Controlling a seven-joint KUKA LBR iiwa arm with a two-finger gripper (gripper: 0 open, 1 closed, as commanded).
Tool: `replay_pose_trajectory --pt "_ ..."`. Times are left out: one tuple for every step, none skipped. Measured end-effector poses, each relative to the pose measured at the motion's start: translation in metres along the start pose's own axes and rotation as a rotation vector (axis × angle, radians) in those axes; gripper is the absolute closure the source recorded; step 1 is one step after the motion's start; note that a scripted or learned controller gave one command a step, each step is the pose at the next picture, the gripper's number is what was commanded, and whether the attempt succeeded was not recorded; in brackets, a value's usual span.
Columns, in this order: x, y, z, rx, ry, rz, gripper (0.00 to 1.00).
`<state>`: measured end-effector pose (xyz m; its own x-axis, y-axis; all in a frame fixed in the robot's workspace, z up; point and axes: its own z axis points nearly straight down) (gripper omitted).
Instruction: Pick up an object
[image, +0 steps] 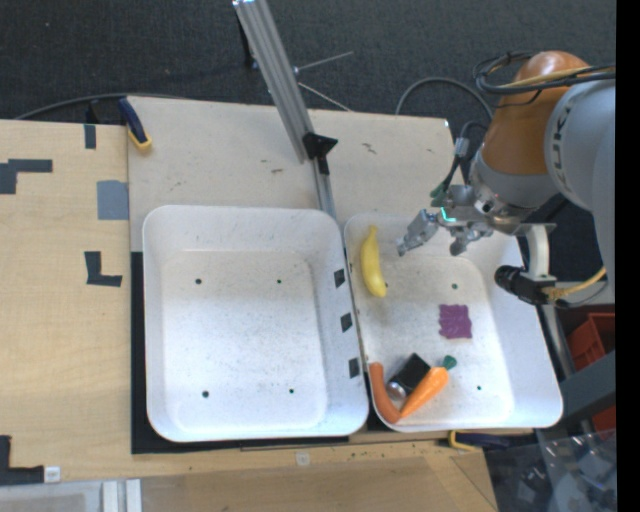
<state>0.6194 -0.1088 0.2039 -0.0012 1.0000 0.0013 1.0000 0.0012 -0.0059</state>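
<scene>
Trouble may come if the spread, empty pincer (437, 236) drops beside the banana (372, 262) and nudges it into the right bin's (520, 390) wall, where 1 banana, 2 carrots (424, 390), 1 purple scrap (455, 321) and 1 black block (409, 374) lie.

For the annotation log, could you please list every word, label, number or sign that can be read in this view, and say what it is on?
None: no legible text in this view.
The banana, the purple piece, the carrot and the black object in the right bin show no readable markings.
</scene>
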Motion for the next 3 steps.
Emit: replay_pose_trajectory --pt "0.0 0.001 -0.002 -0.004 -0.001 -0.001 0.0" --pt "-0.008 -0.006 0.052 0.001 -0.002 0.001 0.0" --pt "-0.009 0.002 0.108 0.001 -0.002 -0.001 0.0"
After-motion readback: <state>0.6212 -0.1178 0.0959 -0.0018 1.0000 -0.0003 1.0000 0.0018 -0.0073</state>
